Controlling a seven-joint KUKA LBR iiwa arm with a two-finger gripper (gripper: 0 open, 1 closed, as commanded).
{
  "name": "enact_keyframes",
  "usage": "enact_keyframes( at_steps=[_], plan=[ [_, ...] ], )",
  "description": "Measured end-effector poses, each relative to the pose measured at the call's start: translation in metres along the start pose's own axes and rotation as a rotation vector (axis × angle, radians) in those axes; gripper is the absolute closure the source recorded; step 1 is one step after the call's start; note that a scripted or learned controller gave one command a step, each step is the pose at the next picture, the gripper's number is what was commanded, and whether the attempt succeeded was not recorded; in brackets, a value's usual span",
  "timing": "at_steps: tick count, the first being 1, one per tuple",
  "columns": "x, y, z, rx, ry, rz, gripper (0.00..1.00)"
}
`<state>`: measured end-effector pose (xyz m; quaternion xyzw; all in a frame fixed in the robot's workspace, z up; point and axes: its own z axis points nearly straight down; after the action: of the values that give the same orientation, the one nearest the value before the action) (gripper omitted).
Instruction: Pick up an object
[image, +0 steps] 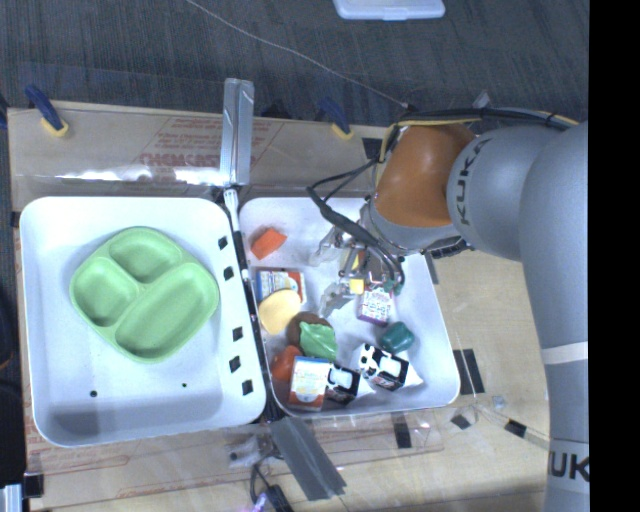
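**Right bin: contents and my tool**

Small patterned carton (376, 305): upper right of the right bin (440, 335), just under my tool (350, 268). Tool: over that bin; whether wide or narrow I cannot tell. Nearby: teal piece (397, 336), orange block (267, 241), yellow item (278, 310). Left bin (40, 330): green divided plate (145, 291).

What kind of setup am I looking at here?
Probably a lab bin-picking bench: two white bins, left and right, clamped on a board, toy clutter in the right one, a green tray in the left.
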<state>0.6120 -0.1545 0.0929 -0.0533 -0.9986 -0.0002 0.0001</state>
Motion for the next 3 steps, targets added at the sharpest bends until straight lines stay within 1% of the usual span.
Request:
enact_keyframes(
  at_steps=[1, 2, 3],
  plan=[
    [0.027, -0.059, -0.001, 0.000, -0.003, -0.024, 0.00],
    [0.027, -0.010, 0.000, -0.002, 0.000, -0.060, 0.00],
    [0.002, 0.045, 0.000, -0.001, -0.003, 0.015, 0.00]
  ],
)
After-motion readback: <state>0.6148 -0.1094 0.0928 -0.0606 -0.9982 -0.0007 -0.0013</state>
